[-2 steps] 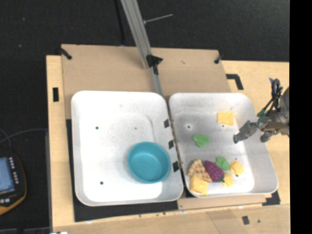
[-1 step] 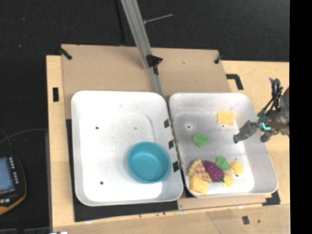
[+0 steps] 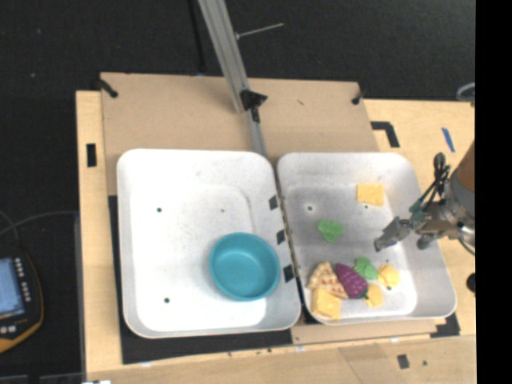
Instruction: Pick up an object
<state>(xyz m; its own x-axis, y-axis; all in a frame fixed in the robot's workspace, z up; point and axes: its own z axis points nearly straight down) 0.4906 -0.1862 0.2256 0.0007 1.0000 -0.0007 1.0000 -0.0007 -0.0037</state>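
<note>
A: Quick pass. Where's the arm?

B: In from the right. The grey two-finger gripper (image 3: 398, 235) hangs over the right shallow white bin (image 3: 320, 174), toward its right side, about mid-depth. Grey arm with a bit of orange (image 3: 464, 170) at the frame's right edge.

A: Pincer state?

B: Can't tell. Too dark and blurred to read. Nothing visible in it.

A: Objects to pick?

B: All in the right bin. A flat yellow square piece (image 3: 370, 194) lies alone near the far side, left of and beyond the gripper. A small green lump (image 3: 330, 230) sits mid-bin, well left of the gripper. Then a cluster at the near edge: a tan, speckled wedge (image 3: 322, 276), a pale yellow block (image 3: 327, 302) just in front of it, a purple grape-like toy (image 3: 350, 279) touching the wedge, a small green piece (image 3: 366, 266) beside the purple one, and two small yellow-orange pieces (image 3: 382, 285) at the cluster's right end.

A: Gripper relative to the cluster?

B: Just beyond its right end, above the green and yellow bits. Contact not readable.

A: Left bin?

B: The left shallow white bin (image 3: 176, 182) holds a round teal plastic bowl (image 3: 244, 266), upright, near its front right corner.
</note>
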